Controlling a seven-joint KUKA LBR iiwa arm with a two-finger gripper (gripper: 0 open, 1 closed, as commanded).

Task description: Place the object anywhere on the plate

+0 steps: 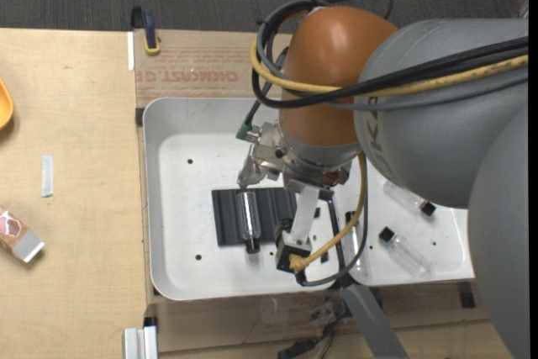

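A black ribbed rectangular plate [229, 216] lies flat on the floor of the left white bin [172, 189], near its middle. My gripper [250, 233] points down over the plate's middle, its tip at or just above the ribbed surface. The orange band and grey wrist hide the plate's right part and most of the gripper. I can make out nothing held at the tip, and no loose object shows on the visible part of the plate.
Two clear tube-like pieces with black caps [402, 246] [418, 205] lie in the right bin. On the wooden bench to the left are a small grey strip [47, 176], a red-and-grey item [18, 238] and an orange edge [4, 105]. A blue-yellow clamp [150, 31] sits behind the bin.
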